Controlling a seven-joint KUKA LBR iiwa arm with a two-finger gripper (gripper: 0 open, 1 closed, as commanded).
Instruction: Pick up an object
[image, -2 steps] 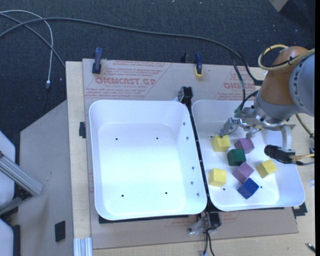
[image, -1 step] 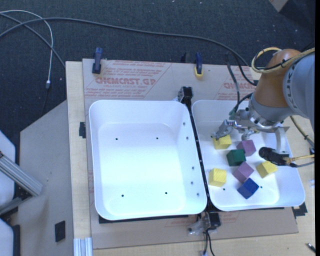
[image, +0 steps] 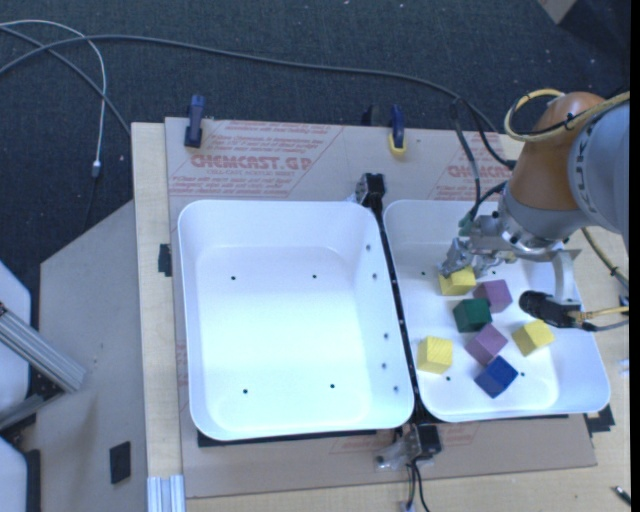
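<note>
Yellow block (image: 457, 282) lies directly under the pincer (image: 465, 262), touching it.

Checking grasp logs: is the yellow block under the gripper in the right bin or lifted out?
In. The yellow block sits on the right bin's floor directly under the gripper. Whether it's lifted: cannot tell.

White bins (image: 200, 300), yellow block (image: 435, 354).

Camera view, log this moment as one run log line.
claw low in right bin | over yellow block | grip unconfirmed | six other blocks loose | left bin
</note>
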